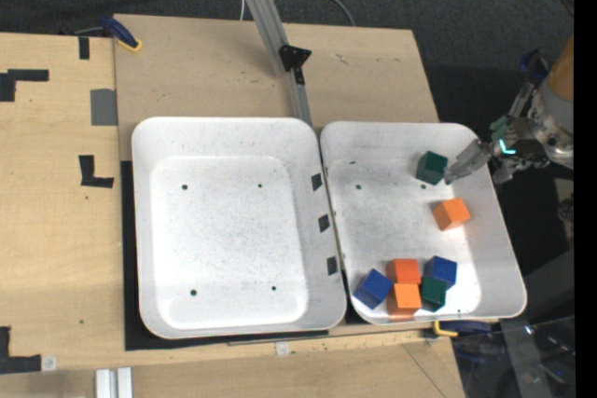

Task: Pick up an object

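Along the right bin's [485, 200] near edge, you see a cluster of blocks [409, 284].
Farther back sits an orange block [451, 213], then a green cube [431, 168] touching the gripper [466, 163]; you cannot tell its grip.

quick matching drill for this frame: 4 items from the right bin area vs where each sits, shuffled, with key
Items
1. green cube
2. lone orange cube
3. blue cube
4. gripper

Places
A. leftmost of the cluster at the right bin's near edge
B. far part of the right bin, just left of the gripper
C. over the right bin's right rim, beside the green cube
D. alone mid-bin, between the green cube and the cluster

Pairs: 1-B, 2-D, 3-A, 4-C
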Controlling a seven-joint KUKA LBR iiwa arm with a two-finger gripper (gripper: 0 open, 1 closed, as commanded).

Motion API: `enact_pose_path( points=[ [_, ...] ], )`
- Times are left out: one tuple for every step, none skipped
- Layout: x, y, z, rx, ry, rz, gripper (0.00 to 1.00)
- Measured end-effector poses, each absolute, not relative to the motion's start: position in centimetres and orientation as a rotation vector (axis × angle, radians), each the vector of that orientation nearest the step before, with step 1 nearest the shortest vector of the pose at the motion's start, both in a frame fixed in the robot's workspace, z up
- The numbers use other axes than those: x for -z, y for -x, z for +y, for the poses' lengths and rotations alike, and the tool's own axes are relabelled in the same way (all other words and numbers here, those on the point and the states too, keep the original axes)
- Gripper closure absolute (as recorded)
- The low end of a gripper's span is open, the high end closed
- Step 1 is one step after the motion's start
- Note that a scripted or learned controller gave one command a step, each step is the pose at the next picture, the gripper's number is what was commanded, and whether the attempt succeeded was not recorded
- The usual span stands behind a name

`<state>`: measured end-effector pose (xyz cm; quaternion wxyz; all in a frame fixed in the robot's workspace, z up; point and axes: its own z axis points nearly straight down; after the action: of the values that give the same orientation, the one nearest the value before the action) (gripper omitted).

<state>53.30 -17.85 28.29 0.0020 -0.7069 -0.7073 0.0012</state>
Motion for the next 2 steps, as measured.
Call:
enact_pose_path(
  points=[
    [-28.5,-53.4,-17.8,-0.001,2.219,-2.223,0.00],
    [-22.9,-52.5,-18.3,-0.006,2.219,-2.218,0.00]
  ],
)
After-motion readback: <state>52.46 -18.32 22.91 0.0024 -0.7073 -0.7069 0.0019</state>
